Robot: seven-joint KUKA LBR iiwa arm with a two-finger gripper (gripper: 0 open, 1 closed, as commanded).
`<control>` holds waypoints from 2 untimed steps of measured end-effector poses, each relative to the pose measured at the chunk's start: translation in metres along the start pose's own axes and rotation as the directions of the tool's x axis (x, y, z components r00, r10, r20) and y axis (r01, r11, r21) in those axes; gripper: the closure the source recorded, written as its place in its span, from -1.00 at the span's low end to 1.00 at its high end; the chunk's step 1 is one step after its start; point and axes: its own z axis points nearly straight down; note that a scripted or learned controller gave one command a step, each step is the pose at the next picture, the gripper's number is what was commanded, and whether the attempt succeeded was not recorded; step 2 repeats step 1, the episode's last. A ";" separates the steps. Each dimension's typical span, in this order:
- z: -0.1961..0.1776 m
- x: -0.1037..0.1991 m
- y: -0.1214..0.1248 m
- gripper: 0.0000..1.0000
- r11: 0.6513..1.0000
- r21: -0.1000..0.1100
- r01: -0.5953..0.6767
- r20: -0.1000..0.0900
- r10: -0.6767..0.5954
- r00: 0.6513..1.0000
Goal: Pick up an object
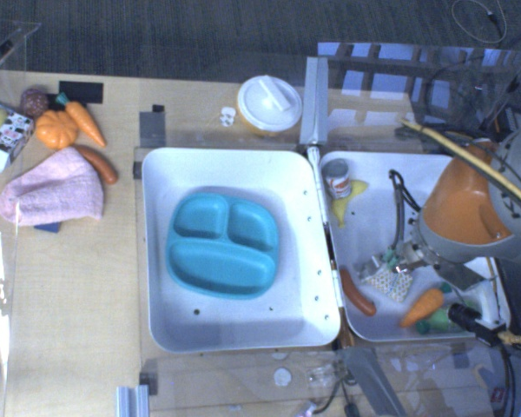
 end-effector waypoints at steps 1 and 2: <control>-0.085 0.022 0.041 1.00 0.978 0.026 -0.207 -0.008 0.208 0.978; -0.085 0.022 0.041 1.00 0.978 0.026 -0.207 -0.008 0.208 0.978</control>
